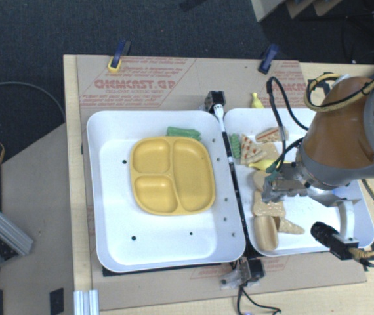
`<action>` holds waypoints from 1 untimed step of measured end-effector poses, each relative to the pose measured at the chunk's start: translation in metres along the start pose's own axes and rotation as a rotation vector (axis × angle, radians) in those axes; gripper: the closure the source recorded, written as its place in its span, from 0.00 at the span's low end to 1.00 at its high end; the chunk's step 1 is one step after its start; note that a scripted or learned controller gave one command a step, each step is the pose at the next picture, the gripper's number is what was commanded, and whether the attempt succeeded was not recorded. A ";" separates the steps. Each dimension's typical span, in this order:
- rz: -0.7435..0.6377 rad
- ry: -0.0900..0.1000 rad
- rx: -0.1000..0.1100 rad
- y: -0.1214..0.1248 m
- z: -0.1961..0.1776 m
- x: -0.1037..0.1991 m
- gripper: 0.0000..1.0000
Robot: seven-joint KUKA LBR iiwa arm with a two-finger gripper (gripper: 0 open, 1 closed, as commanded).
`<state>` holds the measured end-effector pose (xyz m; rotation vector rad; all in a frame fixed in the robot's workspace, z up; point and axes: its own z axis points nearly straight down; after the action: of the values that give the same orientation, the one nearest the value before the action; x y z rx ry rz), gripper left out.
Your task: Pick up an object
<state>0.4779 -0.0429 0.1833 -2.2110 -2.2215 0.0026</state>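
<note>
Target candidates: pile of toy food pieces in the right bin, centre-right of frame. Look like light, stiff plastic, small and flattish; the bun-shaped piece at the bottom of the pile is the easiest, take it across its narrow width. Claw sits low over the pile, right by the pieces; can't tell its state. Left bin holds a yellow divided plate with a green item behind it. Both bins on the desk.
</note>
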 end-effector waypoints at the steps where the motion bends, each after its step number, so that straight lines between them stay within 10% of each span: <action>1: -0.005 0.000 -0.020 0.003 -0.120 0.066 1.00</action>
<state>0.4814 0.0226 0.3035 -2.2157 -2.2371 -0.0202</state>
